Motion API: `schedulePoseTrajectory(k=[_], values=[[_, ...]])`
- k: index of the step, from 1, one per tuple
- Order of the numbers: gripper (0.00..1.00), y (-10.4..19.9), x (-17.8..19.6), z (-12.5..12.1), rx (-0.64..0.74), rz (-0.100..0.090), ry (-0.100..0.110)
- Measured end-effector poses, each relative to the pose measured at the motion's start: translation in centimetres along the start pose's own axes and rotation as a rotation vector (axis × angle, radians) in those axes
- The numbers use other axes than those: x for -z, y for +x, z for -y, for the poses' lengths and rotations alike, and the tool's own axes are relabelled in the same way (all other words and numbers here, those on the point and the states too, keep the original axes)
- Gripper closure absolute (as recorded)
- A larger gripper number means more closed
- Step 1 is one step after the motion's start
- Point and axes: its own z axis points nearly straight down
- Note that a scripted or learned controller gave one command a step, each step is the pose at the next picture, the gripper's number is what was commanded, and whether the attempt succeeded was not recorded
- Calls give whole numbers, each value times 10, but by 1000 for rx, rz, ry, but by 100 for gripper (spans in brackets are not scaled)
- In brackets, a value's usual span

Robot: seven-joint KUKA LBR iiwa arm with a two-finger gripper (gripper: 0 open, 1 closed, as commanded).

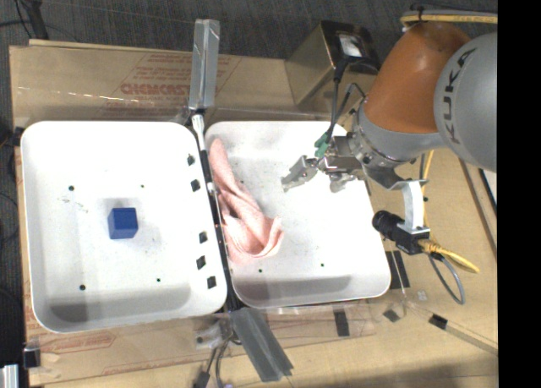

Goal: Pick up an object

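Observation:
A pink cloth (pixel 241 209) lies crumpled along the left side of the right bin (pixel 338 272), running from its upper left corner down to the middle. A small blue cube (pixel 123 222) sits in the left bin (pixel 51 158). My gripper (pixel 297 175) hangs over the upper middle of the right bin, to the right of the cloth and apart from it. Its fingers point left and nothing shows between them.
A metal divider bar (pixel 203 65) runs up from between the two bins. A brown box (pixel 325 57) stands behind the right bin. Cardboard (pixel 101 69) lies under the bins at the back.

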Motion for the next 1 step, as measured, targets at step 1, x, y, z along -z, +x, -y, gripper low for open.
schedulePoseTrajectory(k=[1], values=[[0, -13, -112, -6, 114, 0, 1]])
